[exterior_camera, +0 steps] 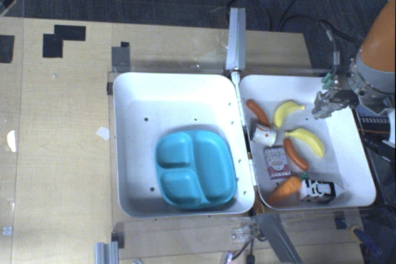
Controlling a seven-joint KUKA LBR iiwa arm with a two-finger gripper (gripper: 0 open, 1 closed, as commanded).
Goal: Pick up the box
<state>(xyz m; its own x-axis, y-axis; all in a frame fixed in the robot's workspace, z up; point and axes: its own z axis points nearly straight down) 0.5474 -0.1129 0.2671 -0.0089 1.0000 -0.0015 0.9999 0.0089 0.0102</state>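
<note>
Task looked barely begun: box (276, 161) lay flat in right bin (365, 185), approx mid-floor, between sausage (296, 154) & bin divider, not lifted. Gripper (324, 102) hung over the bin's far right part, well apart from box; finger state can't tell. Approach, grasp & lift all left.

Arm in frm right, end effector (323, 106) low.

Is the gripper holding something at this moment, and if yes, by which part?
Nothing is held. The gripper hangs over the right bin, near a banana, with no object between its fingers. The box lies untouched in the bin.
</note>
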